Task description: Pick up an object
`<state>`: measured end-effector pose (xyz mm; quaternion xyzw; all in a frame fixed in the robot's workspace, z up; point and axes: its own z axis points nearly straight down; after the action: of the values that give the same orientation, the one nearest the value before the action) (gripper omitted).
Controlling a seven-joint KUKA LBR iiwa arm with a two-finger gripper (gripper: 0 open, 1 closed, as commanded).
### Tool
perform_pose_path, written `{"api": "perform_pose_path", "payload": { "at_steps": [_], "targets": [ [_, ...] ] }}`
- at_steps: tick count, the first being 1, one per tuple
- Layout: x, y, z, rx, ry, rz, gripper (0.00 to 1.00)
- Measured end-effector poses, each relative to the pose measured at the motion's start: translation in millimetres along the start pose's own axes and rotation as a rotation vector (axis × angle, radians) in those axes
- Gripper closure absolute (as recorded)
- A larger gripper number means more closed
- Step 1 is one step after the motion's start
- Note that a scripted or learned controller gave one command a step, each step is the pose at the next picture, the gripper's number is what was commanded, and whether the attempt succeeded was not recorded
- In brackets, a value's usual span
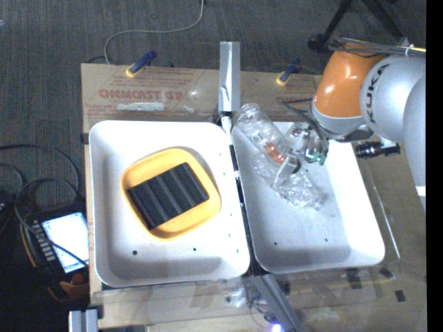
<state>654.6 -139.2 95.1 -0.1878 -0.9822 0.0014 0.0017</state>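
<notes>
Gripper (302, 151) positioned low in right bin (346, 247), over crushed clear plastic bottle (277, 161) at bin's far-left area — finger state cannot be told. Risk judged: thin, slick, crumpled plastic may slip or deform under pinch; grasp likely missed — bottle nudged vs. wall.
</notes>
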Motion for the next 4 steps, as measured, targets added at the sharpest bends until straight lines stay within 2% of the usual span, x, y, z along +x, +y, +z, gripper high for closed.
{"api": "perform_pose_path", "payload": {
  "at_steps": [1, 2, 3, 4],
  "targets": [
    [-2, 5, -33, -0.007, -0.004, 0.213, 0.0],
    [-2, 5, -33, -0.006, -0.004, 0.213, 0.0],
    [-7, -1, 0, -0.005, 0.011, 0.368, 0.0],
    [-7, -1, -9, -0.003, 0.012, 0.369, 1.0]
  ]
}}
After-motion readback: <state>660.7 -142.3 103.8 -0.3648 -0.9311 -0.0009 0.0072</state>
